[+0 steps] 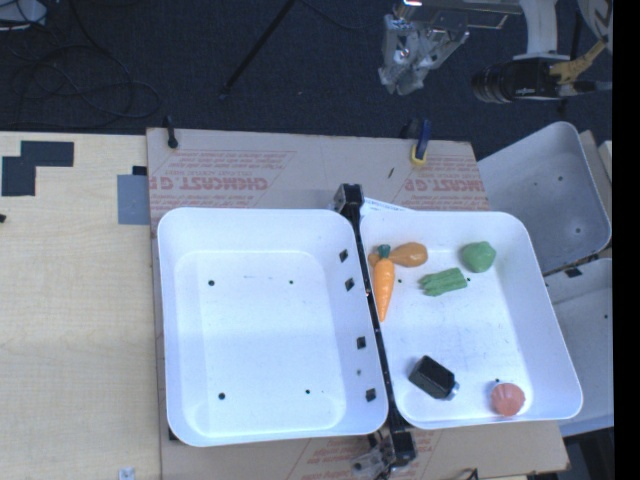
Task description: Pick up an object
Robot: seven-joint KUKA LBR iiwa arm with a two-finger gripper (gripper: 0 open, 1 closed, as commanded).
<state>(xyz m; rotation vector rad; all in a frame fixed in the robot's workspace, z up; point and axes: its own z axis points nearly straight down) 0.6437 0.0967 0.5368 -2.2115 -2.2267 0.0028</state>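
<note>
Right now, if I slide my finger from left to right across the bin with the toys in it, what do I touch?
Carrot → orange toy → black block → green bean → green ball → red ball.

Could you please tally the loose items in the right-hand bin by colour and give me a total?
Orange: 2, a long orange toy carrot and a rounded orange toy vegetable
Green: 2, a round light-green piece and a long green pod-shaped piece
Black: 1, a small black block
Pinkish-red: 1, a round pinkish-red ball
Total: 6
</note>
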